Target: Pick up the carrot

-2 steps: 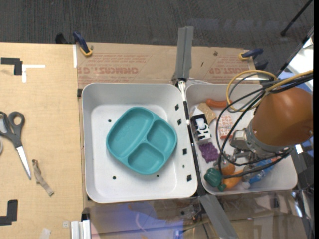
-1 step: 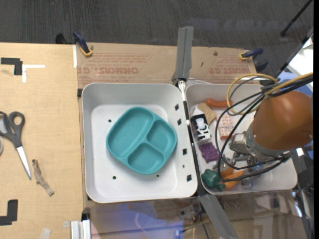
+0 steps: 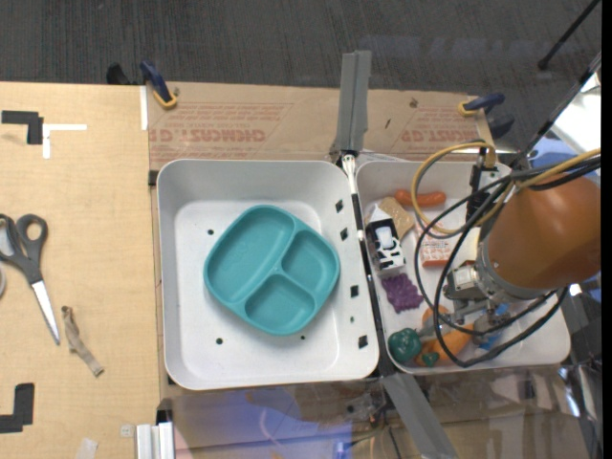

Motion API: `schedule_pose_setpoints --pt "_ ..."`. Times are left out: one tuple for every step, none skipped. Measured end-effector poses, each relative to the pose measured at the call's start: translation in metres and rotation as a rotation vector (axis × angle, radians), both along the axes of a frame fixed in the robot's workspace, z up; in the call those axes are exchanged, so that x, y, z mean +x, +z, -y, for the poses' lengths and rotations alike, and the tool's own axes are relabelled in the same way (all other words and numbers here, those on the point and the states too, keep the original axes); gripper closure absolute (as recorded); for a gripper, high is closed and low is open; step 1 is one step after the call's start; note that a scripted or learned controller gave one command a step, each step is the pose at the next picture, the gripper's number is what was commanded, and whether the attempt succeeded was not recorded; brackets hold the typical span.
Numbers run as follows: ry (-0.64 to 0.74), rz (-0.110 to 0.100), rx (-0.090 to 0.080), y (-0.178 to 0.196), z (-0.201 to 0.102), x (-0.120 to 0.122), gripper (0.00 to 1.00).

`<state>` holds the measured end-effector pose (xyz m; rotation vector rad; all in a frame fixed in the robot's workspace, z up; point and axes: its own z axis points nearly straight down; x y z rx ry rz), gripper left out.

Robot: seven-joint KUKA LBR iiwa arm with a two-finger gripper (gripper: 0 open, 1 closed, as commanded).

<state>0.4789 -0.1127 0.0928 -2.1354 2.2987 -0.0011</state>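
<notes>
The carrot (image 3: 448, 344) lies in the front part of the right bin (image 3: 550, 350), an orange body with a green leafy end (image 3: 404, 343) pointing left. My gripper (image 3: 475, 321) hangs low over the carrot's right end, beneath the orange wrist band (image 3: 545, 235) and loops of cable. The wrist and cables cover the spot where the gripper meets the carrot, so I cannot tell whether anything is held.
The right bin also holds purple grapes (image 3: 404, 293), a black-and-white box (image 3: 384, 244), a small orange-red piece (image 3: 428, 199) at the back and a pale packet (image 3: 435, 251). A teal divided plate (image 3: 273, 270) sits in the left bin (image 3: 177, 275). Scissors (image 3: 31, 261) lie on the bench far left.
</notes>
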Motion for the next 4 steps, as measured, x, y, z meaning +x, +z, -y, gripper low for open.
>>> schedule_pose_setpoints --pt "-0.003 0.015 0.003 0.013 -0.002 0.006 1.0" --pt "-0.086 -0.002 0.002 0.099 -0.058 0.0 1.0" --pt "0.295 -0.004 0.002 0.098 -0.093 0.005 1.0" --pt "0.29 -0.003 0.006 0.106 -0.094 0.006 1.0"
